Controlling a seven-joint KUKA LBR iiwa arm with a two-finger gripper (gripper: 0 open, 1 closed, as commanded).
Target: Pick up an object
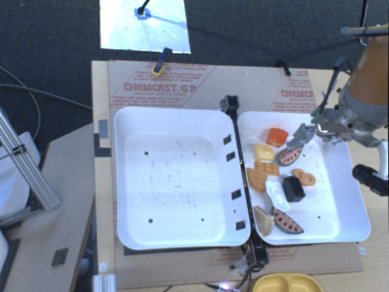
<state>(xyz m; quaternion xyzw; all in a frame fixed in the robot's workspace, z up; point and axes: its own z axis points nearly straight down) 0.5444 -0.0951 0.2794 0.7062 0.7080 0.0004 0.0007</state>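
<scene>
I see my gripper (302, 135) over the right bin (340, 224); a watermelon slice (290, 156) sits at its 7 o'clock; I can't tell its grip.

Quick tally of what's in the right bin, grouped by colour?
Red/orange block: 1
Watermelon slices: 2
Yellow or tan pieces: 4
Black block: 1
White piece: 1
Total: 9
</scene>
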